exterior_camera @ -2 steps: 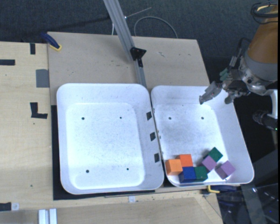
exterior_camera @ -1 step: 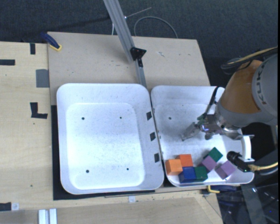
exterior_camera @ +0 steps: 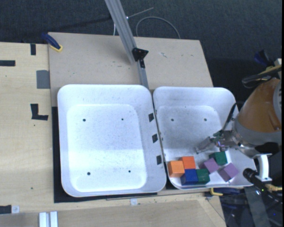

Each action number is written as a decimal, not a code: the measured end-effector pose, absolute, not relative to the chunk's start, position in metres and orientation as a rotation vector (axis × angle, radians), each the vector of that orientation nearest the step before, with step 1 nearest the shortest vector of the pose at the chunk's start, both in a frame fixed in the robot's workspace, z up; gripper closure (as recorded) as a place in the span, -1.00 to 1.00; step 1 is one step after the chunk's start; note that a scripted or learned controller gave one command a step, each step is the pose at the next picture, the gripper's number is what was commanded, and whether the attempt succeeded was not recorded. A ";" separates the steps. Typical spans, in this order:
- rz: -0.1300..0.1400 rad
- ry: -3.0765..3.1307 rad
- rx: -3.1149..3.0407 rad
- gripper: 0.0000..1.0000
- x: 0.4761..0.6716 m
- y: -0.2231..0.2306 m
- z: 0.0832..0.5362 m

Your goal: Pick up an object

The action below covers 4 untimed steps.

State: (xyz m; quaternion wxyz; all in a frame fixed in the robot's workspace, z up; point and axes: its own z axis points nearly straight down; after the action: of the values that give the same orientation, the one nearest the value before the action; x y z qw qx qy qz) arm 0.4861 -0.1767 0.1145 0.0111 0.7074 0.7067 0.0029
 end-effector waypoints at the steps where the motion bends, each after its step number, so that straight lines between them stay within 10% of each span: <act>1: 0.009 2.213 2.208 1.00 0.487 -0.174 0.124; 2: 0.011 2.213 2.206 -1.00 0.487 -0.173 0.124; 4: 0.012 2.218 2.207 -1.00 0.488 -0.148 0.097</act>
State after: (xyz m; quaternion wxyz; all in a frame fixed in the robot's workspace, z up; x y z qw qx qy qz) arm 0.4880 -0.1483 0.0969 0.0063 0.7052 0.7090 0.0037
